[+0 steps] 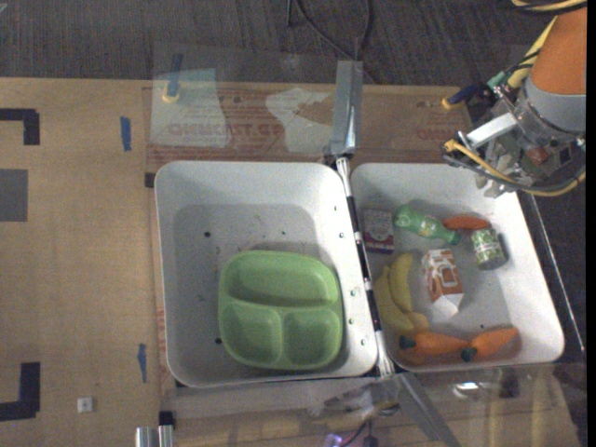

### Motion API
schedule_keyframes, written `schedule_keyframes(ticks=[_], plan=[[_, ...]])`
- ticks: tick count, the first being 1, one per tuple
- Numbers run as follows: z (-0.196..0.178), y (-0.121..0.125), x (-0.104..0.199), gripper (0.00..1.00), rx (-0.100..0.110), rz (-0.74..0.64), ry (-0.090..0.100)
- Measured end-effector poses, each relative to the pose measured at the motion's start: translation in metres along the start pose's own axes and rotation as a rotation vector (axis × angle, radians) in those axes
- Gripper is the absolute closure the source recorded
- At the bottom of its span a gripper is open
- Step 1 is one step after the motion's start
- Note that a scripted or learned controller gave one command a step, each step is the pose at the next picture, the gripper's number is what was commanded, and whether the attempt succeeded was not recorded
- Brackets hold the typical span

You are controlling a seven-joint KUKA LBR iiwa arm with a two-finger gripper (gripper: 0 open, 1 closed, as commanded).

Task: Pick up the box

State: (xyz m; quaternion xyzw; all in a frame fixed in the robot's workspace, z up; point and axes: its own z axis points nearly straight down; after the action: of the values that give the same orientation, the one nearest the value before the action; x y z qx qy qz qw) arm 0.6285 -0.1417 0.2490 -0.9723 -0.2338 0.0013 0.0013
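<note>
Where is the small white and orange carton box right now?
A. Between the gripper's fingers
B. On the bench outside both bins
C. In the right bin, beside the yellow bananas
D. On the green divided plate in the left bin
C: the small white and orange carton box lies on the floor of the right white bin, just right of the yellow bananas.

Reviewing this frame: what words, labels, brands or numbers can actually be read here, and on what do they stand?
No text reads clearly.
Red print on the cardboard sheet behind the bins: too blurred.
Box, orange and white print: too small.
Dark packet: label unreadable.
Green can: label unreadable.
</note>
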Motion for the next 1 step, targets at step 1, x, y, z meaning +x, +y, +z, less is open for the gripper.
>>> schedule_keyframes(ticks=[1], plan=[[-0.0412,0.0177,-0.0055,1.00,-0.004,-0.136,0.003]])
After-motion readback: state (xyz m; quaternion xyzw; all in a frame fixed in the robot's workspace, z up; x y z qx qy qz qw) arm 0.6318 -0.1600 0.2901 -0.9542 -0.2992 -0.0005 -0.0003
